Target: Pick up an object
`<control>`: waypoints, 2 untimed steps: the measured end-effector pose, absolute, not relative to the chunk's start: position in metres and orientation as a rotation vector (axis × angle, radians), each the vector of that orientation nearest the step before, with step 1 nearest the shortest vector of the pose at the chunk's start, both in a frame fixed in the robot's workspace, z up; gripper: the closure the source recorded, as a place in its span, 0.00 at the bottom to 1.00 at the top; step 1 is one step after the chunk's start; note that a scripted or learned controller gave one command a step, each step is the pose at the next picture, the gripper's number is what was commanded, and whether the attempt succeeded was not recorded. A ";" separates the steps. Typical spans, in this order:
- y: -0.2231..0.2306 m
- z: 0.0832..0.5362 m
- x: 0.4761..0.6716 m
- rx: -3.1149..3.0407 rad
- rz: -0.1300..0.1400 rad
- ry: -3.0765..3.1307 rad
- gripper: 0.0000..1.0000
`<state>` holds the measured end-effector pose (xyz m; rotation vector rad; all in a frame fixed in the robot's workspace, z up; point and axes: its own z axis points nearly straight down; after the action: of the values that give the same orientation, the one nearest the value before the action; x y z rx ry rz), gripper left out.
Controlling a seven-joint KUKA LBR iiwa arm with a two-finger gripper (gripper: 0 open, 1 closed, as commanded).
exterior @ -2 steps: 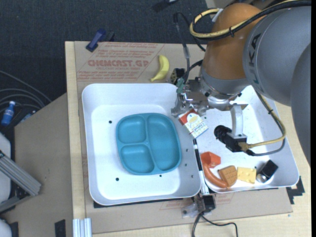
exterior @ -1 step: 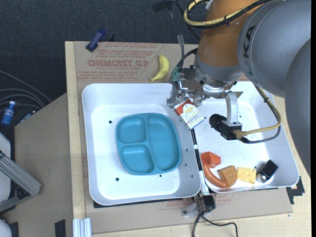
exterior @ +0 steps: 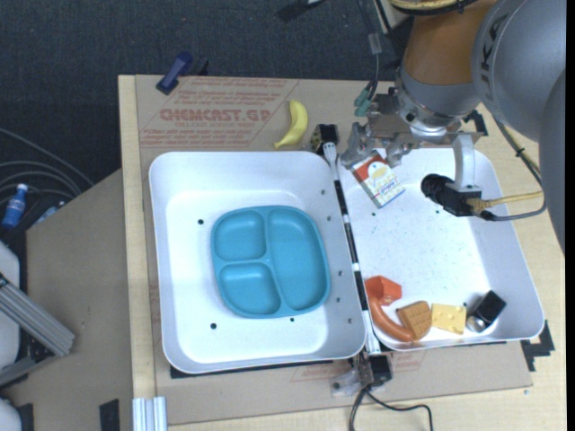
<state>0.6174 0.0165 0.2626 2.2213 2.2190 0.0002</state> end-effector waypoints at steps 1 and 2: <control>0.025 0.258 0.664 2.219 0.001 2.221 1.00; 0.000 0.270 0.667 2.220 0.001 2.219 1.00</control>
<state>0.6667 -0.0001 0.2704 2.2199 2.2191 0.0014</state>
